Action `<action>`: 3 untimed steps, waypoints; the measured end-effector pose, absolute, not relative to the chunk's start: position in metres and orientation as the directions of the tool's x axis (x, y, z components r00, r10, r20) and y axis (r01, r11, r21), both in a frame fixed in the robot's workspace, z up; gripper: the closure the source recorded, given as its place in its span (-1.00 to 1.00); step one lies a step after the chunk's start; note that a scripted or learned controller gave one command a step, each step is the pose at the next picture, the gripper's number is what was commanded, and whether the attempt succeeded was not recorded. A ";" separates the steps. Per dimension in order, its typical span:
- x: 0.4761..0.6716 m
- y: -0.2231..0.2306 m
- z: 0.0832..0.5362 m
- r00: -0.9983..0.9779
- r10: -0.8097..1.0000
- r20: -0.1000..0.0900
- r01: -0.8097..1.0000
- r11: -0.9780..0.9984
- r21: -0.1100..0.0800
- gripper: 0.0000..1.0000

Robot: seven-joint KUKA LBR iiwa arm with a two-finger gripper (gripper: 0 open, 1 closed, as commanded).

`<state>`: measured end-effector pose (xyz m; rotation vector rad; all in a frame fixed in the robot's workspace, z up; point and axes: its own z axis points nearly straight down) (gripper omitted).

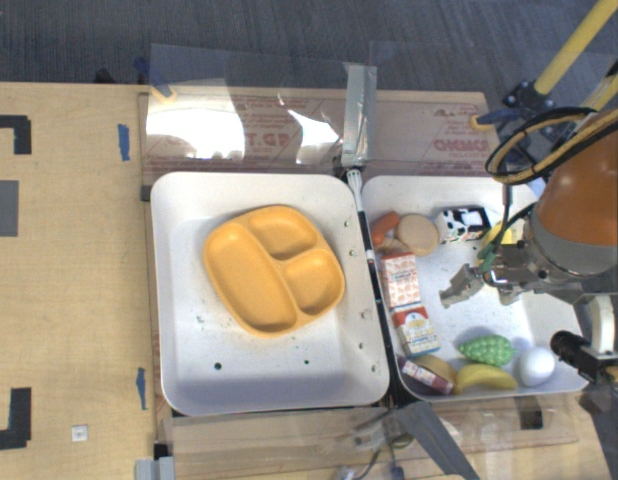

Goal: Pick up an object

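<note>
My gripper (470, 276) hangs over the middle of the right bin (444, 320), reaching in from the right. Its fingers stand open, with bare bin floor showing between them and no object held. Left of it lie two red-and-white cartons (400, 279), one behind the other. At the far side sit a red fruit (385, 226), a beige round piece (419, 233) and a black-and-white item (463, 222). Along the near wall lie a green bumpy item (487, 349), a banana (485, 376), a white ball (536, 366) and a dark red item (423, 374).
The left bin (184, 298) holds a yellow divided plate (274, 266). A ridge where the two bins' walls meet (371, 288) separates them. The arm's grey body and orange band (584, 208) cover the right bin's right side, with cables above.
</note>
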<state>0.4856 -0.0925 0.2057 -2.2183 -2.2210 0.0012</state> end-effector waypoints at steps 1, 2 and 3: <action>0.551 -0.141 0.137 0.113 0.994 0.000 0.994 -0.113 -0.005 -1.00; 0.584 -0.094 0.147 0.204 0.979 0.001 0.979 -0.204 0.001 -1.00; 0.672 -0.146 0.114 0.309 0.951 0.001 0.951 -0.309 0.014 -1.00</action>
